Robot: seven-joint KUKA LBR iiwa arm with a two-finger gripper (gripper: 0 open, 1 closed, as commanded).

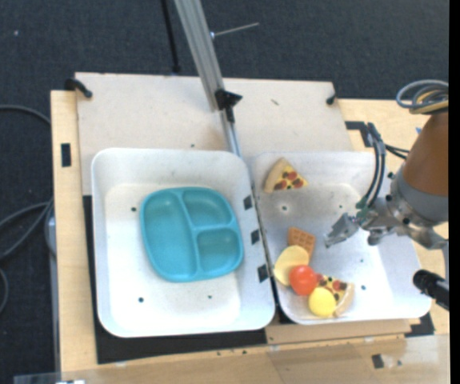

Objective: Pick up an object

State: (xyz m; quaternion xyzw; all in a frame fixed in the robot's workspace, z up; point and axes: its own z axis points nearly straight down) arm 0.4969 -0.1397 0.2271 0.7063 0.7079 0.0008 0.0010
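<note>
The left bin point(118, 214) lies well to the left of the pincer point(343, 232) and holds a teal tray point(191, 233). The right bin point(390, 286) lies under the pincer, which hangs above its bare floor with nothing between its fingers; whether they are spread or pressed together, I cannot tell. A pizza slice point(284, 176) lies up-left of it. A waffle point(301, 239) sits just left. Down-left cluster a yellow disc point(287, 260), tomato point(302, 279), lemon point(322, 302) and second slice point(338, 289).

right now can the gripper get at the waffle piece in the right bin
Probably yes. The gripper hangs just right of the waffle, which lies flat with bare bin floor between them; the yellow slice touches only its lower edge.
</note>
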